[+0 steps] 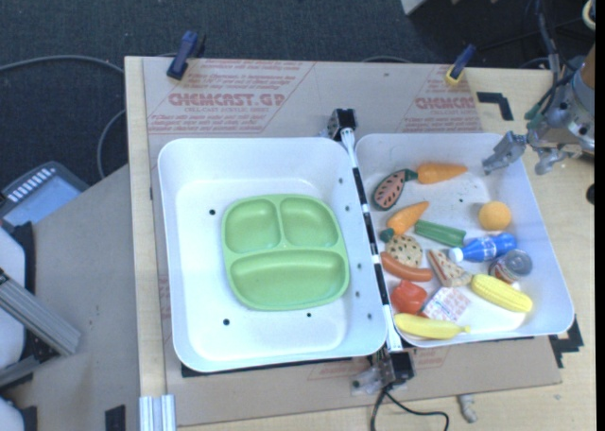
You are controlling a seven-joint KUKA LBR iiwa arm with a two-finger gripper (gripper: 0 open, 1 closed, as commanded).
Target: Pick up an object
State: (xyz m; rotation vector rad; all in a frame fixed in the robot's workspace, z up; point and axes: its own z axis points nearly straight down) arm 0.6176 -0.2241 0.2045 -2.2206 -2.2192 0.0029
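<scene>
Overhead slanted view of the worktop point(284, 98), which carries two shallow white bins side by side. The left bin point(189, 231) holds a green divided plate point(284, 251) lying flat near its centre. The right bin point(544, 240) holds a cluster of toy foods: an orange carrot point(440, 173) near the far edge, a brown-and-pink piece point(388, 190) just beside it, a second carrot point(406, 217), a green stick point(440, 232), an orange ball point(494, 215), a blue bottle point(487, 249), a cookie point(405, 250), a red tomato point(409, 296), a corn cob point(502, 293) and a banana point(430, 327) at the near edge. The gripper point(510, 153) hangs over the far right corner of the right bin, apart from the foods; whether it is spread or pressed together cannot be told, and nothing shows between its tips.
</scene>
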